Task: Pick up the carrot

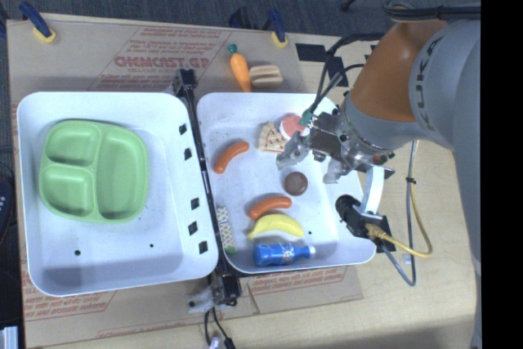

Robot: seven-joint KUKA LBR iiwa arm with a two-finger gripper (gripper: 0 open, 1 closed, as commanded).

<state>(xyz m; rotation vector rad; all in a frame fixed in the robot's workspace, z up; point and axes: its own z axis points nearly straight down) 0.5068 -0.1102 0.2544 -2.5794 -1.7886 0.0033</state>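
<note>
Camera view: the small orange plastic carrot with green top (239, 69) lies untouched on the tabletop (122, 53), well up and left of the end effector (312, 161), which hangs open and empty over the right white bin (214, 112), leaving the pick unstarted.

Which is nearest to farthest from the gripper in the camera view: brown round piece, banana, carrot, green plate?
From the gripper:
1. Brown round piece, right bin, just below-left of the gripper.
2. Banana, lower part of the right bin.
3. Carrot, outside the bins, on the board above the right bin.
4. Green plate, left bin, far left.
</note>
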